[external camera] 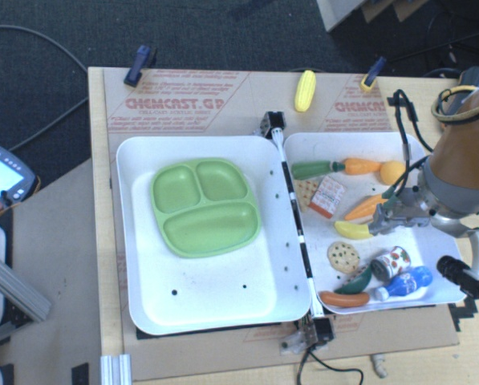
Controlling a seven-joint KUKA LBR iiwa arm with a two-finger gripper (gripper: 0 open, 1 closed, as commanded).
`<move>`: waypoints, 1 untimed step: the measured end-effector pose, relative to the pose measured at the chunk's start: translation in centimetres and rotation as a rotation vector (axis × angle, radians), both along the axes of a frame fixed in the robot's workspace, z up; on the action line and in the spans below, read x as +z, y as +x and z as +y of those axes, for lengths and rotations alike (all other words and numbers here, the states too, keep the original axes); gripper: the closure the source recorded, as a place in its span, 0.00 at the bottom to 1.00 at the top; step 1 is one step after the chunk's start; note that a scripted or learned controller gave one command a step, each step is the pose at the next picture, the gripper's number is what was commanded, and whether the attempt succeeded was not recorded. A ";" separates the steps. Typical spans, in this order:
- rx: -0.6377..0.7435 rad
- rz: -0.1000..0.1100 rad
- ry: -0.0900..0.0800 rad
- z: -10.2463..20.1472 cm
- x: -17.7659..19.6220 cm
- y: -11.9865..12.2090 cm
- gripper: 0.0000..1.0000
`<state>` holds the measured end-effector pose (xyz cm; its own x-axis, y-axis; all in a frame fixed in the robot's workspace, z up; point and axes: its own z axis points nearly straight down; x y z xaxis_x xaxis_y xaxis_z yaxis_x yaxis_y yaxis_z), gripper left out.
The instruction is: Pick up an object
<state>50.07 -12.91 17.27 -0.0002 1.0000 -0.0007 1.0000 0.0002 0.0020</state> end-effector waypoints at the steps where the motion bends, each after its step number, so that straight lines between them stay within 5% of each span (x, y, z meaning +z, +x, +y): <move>1: 0.000 0.002 0.000 0.0 -0.1 0.0 0.00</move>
